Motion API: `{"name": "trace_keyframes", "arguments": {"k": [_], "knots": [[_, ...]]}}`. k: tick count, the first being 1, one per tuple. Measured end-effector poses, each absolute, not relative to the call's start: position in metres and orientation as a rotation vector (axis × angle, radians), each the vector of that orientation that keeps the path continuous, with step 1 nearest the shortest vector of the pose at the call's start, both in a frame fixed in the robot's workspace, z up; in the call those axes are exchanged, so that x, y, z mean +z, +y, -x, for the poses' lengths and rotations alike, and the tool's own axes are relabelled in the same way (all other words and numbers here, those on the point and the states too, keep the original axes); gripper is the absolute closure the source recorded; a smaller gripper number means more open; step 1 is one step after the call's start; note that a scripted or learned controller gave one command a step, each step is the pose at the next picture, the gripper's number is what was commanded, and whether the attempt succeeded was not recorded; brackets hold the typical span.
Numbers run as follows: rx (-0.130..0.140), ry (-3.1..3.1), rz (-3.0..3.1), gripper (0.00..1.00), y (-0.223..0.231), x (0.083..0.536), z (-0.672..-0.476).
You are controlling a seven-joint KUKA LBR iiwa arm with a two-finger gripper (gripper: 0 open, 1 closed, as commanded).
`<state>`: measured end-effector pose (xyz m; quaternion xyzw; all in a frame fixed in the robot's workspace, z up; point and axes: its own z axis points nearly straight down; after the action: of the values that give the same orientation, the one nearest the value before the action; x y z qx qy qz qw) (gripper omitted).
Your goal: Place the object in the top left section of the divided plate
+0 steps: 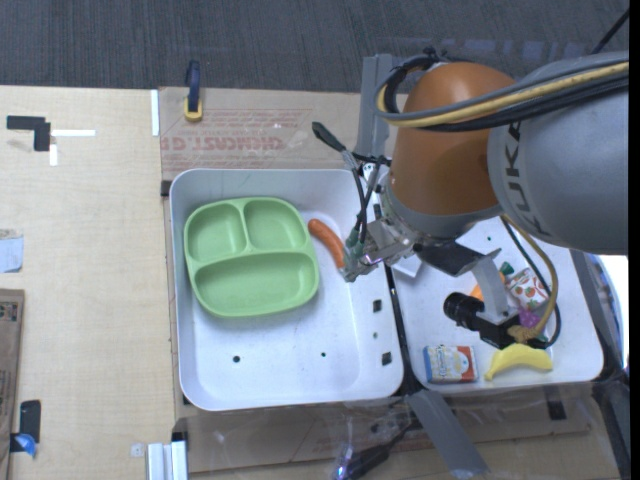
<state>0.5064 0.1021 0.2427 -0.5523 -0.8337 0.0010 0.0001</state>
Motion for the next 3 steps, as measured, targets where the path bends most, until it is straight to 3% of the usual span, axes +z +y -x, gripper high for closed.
{"name": "trace_keyframes", "arguments": {"k": [1, 2, 3], "knots": [[0.005, -2.83, 1.356, 1.0, 0.126, 0.122, -0.477], [0.003, -2.816, 1.396, 1.0, 0.076, 0.382, -0.517], [0.005, -2.682, 1.634, 1.0, 0.126, 0.242, -0.478]]}}
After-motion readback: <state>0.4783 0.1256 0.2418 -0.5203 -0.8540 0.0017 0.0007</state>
